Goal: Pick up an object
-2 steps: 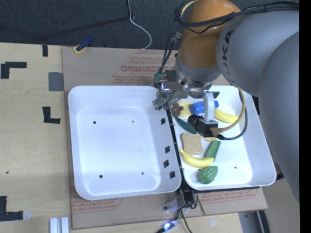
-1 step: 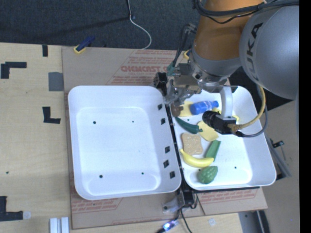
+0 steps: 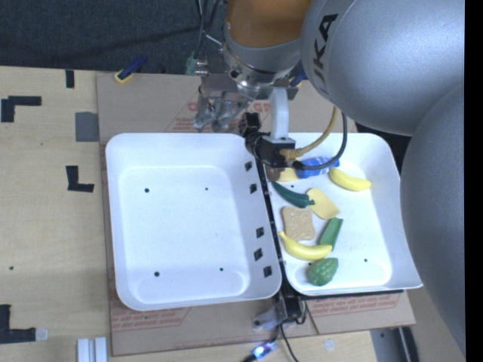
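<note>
Gripper [image 3: 217, 118]: upper centre of frame, over the brown board [image 3: 151, 104] just beyond the top rim of the left bin [image 3: 181, 225]. Open or closed, cannot tell; nothing seen in it.

Right bin [image 3: 370, 232]: holds the loose items, most of them along its left side.

Candidate: small banana [image 3: 349, 179], upper part of the right bin, apart from the pile, near a blue piece [image 3: 323, 162]. Probably a light, stiff, smooth toy that may slip or roll. Best taken across its middle, the narrow way.

Others: dark green pepper [image 3: 290, 194], yellow wedge [image 3: 324, 204], tan slice [image 3: 298, 222], cucumber [image 3: 330, 232], second banana [image 3: 304, 249], green floret [image 3: 322, 271].
</note>
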Robot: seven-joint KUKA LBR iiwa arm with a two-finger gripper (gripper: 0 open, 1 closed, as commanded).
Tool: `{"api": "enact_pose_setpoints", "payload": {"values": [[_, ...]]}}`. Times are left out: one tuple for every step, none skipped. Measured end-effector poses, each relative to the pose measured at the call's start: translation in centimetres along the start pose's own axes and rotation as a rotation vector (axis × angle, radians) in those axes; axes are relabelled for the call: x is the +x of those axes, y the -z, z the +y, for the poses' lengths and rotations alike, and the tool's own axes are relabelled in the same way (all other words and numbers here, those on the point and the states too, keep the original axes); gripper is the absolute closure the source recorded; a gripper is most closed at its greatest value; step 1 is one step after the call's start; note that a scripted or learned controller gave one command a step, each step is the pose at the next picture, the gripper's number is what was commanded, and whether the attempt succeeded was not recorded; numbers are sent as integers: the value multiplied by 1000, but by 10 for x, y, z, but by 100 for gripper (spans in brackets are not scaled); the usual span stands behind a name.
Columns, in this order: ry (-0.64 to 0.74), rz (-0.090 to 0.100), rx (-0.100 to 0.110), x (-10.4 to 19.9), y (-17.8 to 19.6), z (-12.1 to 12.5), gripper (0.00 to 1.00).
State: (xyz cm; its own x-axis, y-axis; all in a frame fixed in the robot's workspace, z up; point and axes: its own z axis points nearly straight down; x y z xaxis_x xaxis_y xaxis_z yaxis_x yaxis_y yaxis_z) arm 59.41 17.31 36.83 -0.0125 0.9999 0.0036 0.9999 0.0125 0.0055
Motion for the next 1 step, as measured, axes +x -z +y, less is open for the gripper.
{"api": "enact_pose_setpoints", "payload": {"values": [[-10,-3,-5,6,75,77,100]]}}
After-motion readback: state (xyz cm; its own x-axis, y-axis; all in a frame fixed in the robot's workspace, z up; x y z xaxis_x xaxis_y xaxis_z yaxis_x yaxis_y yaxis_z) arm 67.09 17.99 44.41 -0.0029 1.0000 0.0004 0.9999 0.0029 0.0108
